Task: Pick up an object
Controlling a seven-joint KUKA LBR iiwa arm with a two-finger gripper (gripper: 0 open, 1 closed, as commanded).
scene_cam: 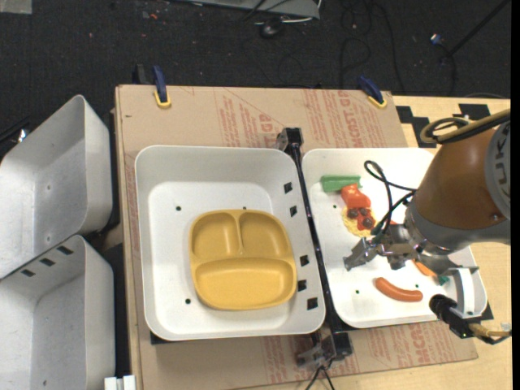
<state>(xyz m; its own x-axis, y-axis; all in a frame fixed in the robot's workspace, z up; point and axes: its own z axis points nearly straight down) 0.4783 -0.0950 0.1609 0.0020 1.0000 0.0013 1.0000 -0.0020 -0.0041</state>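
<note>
Clutter sits in the right shallow white bin (341, 299): a flat green plastic piece (339, 183) near its far rim, a small red and orange toy (355, 200) just below that, touching a yellow scrap (354, 223), and an orange sausage-shaped toy (398, 289) lying alone toward the near rim. The grey arm with its orange band (461, 192) covers the bin's right half, black cable looping over the red toy. Its two-finger gripper (366, 254) hangs low over bare bin floor between the yellow scrap and the sausage; whether it grips anything cannot be made out. The left white bin (154, 218) holds a yellow divided plastic tray (242, 258).
</note>
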